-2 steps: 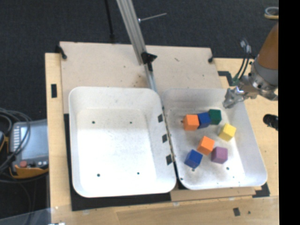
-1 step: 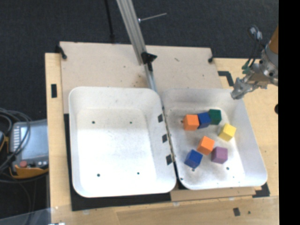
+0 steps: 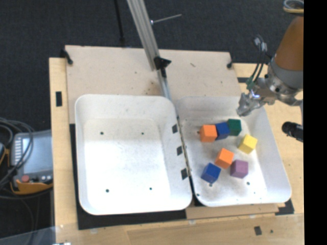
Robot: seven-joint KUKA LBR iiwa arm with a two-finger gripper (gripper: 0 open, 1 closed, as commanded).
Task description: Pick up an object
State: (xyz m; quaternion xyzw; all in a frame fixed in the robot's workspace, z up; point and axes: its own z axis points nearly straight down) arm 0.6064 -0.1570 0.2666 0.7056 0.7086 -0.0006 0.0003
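Hovering at the upper right of the frame, the gripper [image 3: 249, 106] is hanging over the far edge of the right bin [image 3: 273, 188]; whether it is wide or narrow I cannot tell, and nothing is showing in its grasp. Just below and left of it, the green cube [image 3: 234, 126] is sitting touching a blue cube [image 3: 222, 130], which is touching an orange cube [image 3: 208, 132], the 3 forming a row. Lying apart to the lower right are a yellow cube [image 3: 248, 143], a second orange cube [image 3: 224, 157], a purple cube [image 3: 239, 168] and a second blue cube [image 3: 210, 172]. These blocks are looking small, rigid, flat-faced and probably light; gripping 2 opposite faces of a loner such as the yellow cube seems easiest. Both bins are looking like smooth, speckled white plastic; the left bin [image 3: 92, 111] is lying beside its neighbour.
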